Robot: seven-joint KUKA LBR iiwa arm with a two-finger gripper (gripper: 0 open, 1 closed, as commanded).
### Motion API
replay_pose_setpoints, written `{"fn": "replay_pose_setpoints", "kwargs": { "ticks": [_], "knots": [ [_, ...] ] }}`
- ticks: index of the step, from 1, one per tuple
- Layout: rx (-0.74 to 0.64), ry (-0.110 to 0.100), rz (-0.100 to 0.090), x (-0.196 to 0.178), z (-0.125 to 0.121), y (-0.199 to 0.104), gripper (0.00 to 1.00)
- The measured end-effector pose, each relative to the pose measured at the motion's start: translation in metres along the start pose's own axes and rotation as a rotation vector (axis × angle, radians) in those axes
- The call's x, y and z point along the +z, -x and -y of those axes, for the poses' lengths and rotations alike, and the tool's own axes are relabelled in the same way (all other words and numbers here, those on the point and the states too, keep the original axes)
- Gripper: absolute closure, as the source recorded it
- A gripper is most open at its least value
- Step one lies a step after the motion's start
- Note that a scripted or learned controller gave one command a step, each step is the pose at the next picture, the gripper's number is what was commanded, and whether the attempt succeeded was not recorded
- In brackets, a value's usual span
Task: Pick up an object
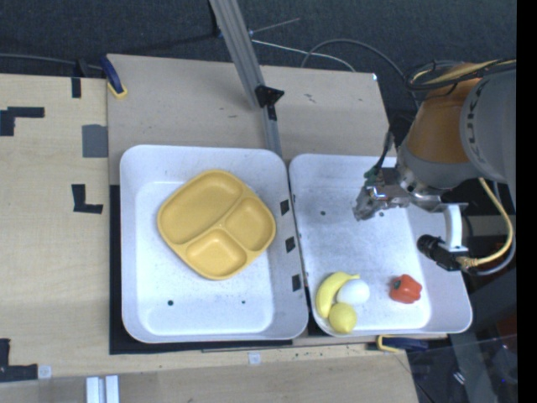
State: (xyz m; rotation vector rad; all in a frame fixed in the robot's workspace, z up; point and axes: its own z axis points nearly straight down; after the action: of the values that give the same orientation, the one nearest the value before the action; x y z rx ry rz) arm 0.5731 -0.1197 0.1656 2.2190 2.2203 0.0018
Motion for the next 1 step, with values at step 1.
{"fn": "replay_pose_setpoints", "kwargs": {
  "ticks": [1],
  "knots": [
    [-0.001, 0.003, 0.0, -0.0636, -0.0015, -0.0012, 1.0]
  ]
}}
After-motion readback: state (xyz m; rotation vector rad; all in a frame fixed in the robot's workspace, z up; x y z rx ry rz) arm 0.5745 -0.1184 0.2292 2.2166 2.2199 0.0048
